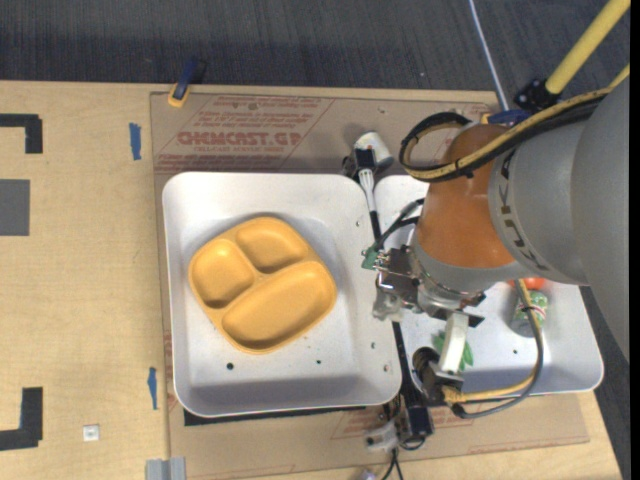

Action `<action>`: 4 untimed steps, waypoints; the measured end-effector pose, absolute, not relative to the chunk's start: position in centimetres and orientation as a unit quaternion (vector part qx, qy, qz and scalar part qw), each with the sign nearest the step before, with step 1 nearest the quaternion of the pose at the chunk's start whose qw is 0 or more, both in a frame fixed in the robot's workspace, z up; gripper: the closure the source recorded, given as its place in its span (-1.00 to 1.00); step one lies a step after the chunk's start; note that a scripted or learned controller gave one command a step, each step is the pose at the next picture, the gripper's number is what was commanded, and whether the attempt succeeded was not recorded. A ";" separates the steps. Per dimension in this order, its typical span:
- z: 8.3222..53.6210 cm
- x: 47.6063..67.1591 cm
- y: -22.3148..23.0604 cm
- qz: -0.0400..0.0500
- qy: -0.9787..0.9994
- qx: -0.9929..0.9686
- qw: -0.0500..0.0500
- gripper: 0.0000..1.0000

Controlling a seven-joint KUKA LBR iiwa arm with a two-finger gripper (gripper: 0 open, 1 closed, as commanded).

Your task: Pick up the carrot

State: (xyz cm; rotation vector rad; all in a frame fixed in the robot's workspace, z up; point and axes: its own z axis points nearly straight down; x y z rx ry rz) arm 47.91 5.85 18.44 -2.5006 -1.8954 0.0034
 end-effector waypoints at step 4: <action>19.6 47.9 7.9 0.000 -0.644 -0.765 0.001 1.00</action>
